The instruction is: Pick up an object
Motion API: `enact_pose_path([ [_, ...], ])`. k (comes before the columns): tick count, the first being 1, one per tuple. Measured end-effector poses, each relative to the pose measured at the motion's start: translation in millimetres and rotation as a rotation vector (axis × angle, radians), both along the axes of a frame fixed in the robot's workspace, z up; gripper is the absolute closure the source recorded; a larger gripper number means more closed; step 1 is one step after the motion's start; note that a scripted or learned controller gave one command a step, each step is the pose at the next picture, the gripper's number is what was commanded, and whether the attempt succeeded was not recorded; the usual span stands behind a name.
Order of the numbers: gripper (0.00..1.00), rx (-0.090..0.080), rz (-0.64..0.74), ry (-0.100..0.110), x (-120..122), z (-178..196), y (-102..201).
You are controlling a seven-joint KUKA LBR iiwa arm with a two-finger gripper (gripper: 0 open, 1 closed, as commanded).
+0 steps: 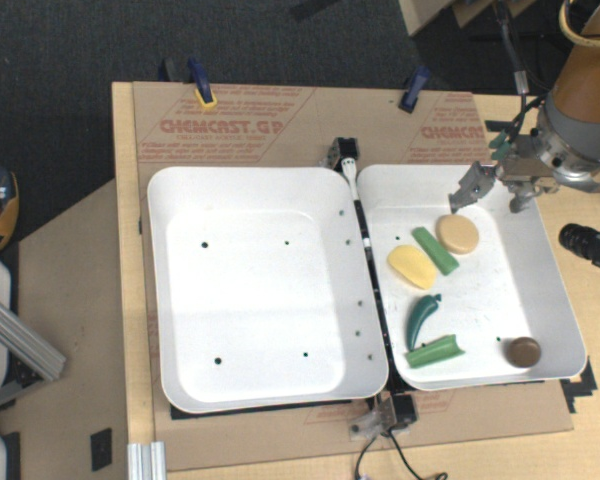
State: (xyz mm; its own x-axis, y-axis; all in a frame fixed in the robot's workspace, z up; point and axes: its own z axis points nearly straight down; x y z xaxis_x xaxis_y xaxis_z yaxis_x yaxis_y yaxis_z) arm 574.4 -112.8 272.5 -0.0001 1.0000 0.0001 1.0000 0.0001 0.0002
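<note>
A cardboard-topped desk [280, 118] carried two white bins side by side. The left bin [180, 208] sat beside the right bin [550, 268], which held a tan disc [459, 234], yellow piece [411, 266], three green pieces and a brown ball [523, 351]. The gripper [492, 193] hovered above the disc, fingers [467, 190] spread apart, gripping nothing.

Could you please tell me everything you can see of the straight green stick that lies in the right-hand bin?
The green stick is a short, straight bar of plain mid-green, matte like plastic. It lies flat on the floor of the right bin, slanting from upper left to lower right. Its left side touches the yellow piece, and its upper end sits against the round tan disc. The gripper hovers above and to the right, not touching it.
</note>
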Motion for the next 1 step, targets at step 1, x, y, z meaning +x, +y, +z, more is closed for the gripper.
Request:
enact_pose_path([
  [1,0.0,0.001,0.007,-0.004,41.2,-8.5,63.5],
])
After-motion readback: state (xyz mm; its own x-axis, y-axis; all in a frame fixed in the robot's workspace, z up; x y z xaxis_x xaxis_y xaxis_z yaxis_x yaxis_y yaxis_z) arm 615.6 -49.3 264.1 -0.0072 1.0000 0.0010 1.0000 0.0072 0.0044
